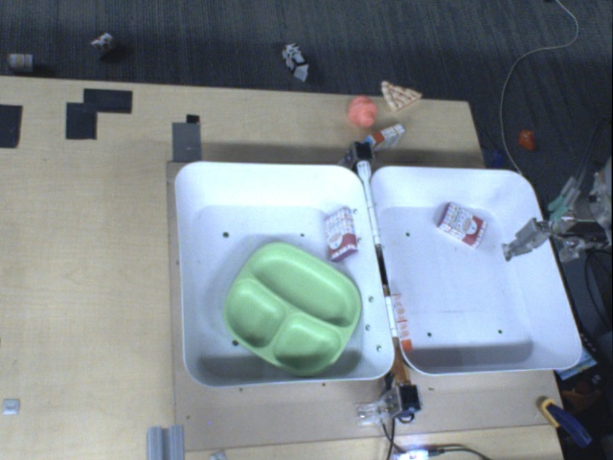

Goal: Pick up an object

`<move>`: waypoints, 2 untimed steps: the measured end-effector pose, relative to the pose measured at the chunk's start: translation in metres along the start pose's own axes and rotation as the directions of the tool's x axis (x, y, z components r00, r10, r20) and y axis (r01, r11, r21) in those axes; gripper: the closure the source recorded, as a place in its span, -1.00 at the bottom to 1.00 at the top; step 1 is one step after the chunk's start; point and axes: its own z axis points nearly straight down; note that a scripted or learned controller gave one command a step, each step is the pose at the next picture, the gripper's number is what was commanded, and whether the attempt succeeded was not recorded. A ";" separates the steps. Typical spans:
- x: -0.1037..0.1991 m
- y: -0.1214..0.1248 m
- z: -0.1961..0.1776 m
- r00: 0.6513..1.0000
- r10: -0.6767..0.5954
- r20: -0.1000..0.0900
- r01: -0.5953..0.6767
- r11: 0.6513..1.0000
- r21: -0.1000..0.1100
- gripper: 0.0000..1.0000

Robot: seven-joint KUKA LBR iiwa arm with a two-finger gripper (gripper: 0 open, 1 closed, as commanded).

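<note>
Looking down at the wooden surface (86, 286), two white bins are seen side by side in the lower middle of the frame. The left bin (201, 257) is mostly taken up by a big green divided tray (292, 307), tilted a bit against the bin floor. Just above the tray's upper right corner, a small red-and-white carton (340, 234) is propped near the bin's right wall, close to the tray, though contact can't be made out. A second small red-and-white packet (462, 224) is found lying flat in the upper part of the right bin (479, 324), well apart from everything else.

The gripper (525, 240) is spotted at the right edge of the frame, just over the right bin's right rim, with the arm (589, 214) coming in behind it. Nothing is seen held between its fingers, but how wide they're set honestly can't be made out, too blurry.

Beyond the bins, at the upper middle, a pink ball (362, 111) and a pizza-slice toy (400, 96) are parked on the surface, near each other.
</note>
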 end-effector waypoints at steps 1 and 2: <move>-0.021 0.056 0.140 1.000 0.001 -0.001 -0.001 1.000 0.004 -1.00; 0.008 0.096 0.177 1.000 -0.001 0.001 0.001 1.000 -0.003 -1.00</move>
